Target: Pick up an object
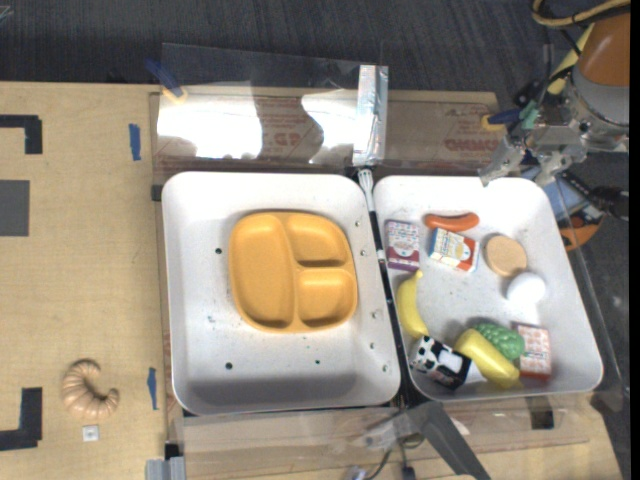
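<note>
The right bin [570, 268] holds several toy foods: a red sausage [452, 221], a purple carton [402, 245], an orange-and-white carton [452, 251], a round tan biscuit [506, 255], a white egg [526, 289], a banana [410, 306], a green vegetable [503, 336], a yellow piece [486, 357], a pink box [535, 351] and a black-and-white piece [440, 361]. My gripper [532, 163] hangs at the bin's far right corner, above the rim. It touches none of the objects, and nothing shows in its grasp.
The left bin [190, 298] carries a yellow divided plate [293, 270]. A toy croissant [90, 389] lies on the bench at the lower left. A clear plastic wall [270, 118] stands behind the bins. Cables hang near the arm at the top right.
</note>
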